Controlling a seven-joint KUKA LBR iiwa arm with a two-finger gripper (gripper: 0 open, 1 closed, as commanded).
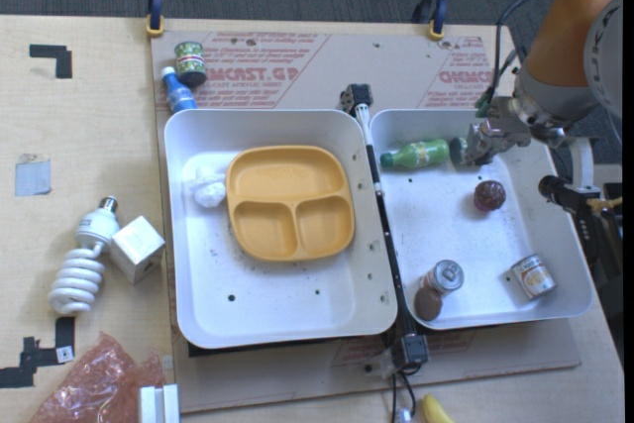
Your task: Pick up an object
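Right now we see the grey two-finger gripper point(482, 145) touching the cap end of a green plastic bottle point(416, 155) lying in the right white bin point(565, 243); its grip perhaps closed, we cannot tell.

Tray point(290, 203) in left bin point(188, 292); bottle point(416, 155) in right bin point(555, 312).

**Count of items**

Two white bins point(188, 312) are seen. One yellow tray point(290, 202), one green bottle point(416, 155), two cans point(448, 276), one dark ball point(489, 196), one light bulb point(81, 258) and one white cube point(138, 247) are counted.
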